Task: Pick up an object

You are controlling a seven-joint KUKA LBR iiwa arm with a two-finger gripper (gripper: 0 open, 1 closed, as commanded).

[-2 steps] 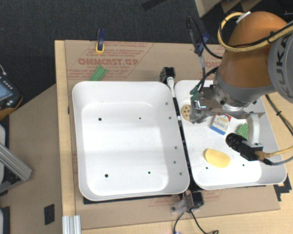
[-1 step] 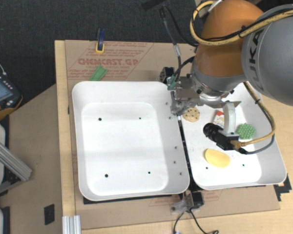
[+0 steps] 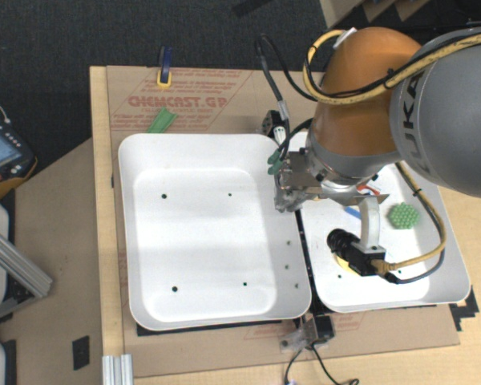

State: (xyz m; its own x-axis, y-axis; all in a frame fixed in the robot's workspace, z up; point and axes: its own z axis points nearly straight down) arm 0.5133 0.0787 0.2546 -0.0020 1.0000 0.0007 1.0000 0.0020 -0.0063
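My gripper (image 3: 298, 188) hangs over the left edge of the right bin (image 3: 430, 285), close to the wall between the two bins, under the orange wrist. A green bumpy ball (image 3: 403, 215) lies in the right bin to the right of the gripper, apart from it. A thin blue item (image 3: 352, 212) and a red sliver (image 3: 374, 180) peek out from under the wrist. The arm hides much of this bin. Nothing shows between the gripper's jaws from this angle.
The left bin (image 3: 194, 243) sits to the left of the gripper. Behind it, on the cardboard sheet, lie a green strip (image 3: 162, 119) and a blue and yellow clip (image 3: 165, 67). A black cable (image 3: 270, 72) runs down to the bins' back edge.
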